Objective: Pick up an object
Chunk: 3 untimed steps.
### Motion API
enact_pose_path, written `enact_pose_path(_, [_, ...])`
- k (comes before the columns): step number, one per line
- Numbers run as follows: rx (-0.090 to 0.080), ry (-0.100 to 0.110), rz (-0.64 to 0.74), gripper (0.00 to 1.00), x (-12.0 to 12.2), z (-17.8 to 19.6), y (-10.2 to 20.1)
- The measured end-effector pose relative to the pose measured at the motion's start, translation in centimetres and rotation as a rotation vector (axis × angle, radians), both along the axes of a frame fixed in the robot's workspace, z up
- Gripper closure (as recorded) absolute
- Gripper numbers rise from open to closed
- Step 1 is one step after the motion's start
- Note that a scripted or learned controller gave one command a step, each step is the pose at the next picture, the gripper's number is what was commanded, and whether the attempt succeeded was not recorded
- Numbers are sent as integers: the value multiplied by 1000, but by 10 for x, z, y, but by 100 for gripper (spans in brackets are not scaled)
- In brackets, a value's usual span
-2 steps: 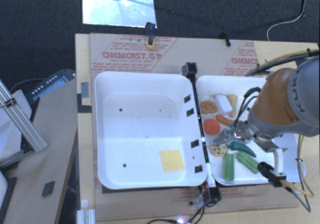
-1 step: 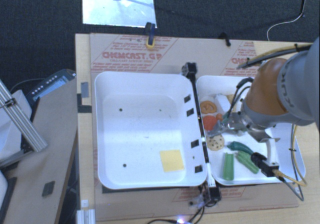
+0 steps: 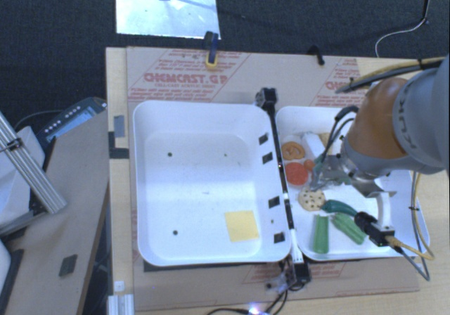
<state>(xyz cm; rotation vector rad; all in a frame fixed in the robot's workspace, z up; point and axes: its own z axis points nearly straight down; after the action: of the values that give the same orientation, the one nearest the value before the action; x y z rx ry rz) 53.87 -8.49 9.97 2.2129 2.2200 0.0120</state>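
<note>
My gripper [image 3: 318, 178] hangs low in the right bin [image 3: 309, 118], reached in from the right under the grey arm with its orange band. It stands over a cluster of small things: a red round piece [image 3: 298, 174], an orange piece [image 3: 293, 149], a tan speckled cookie [image 3: 310, 200] and a pale piece [image 3: 313, 140]. The fingertips are right above the cookie and beside the red piece. Just in front lie a green stick [image 3: 320, 233] and two more green pieces [image 3: 346, 223]. The arm hides the right half of this bin.
The left bin [image 3: 151, 113] holds a flat yellow square [image 3: 242, 226] near its front right corner. A black divider with clips [image 3: 275, 162] runs between the bins. Cables trail along the bench's right side.
</note>
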Motion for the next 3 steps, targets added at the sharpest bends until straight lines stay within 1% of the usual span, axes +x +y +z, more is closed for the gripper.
enact_pose_path(1, [-1, -12, 9, 100, 137, 93, 42])
enact_pose_path(2, [2, -4, 9, 100, 132, 187, 112])
enact_pose_path(3, [2, 4, 7, 100, 130, 225, 168])
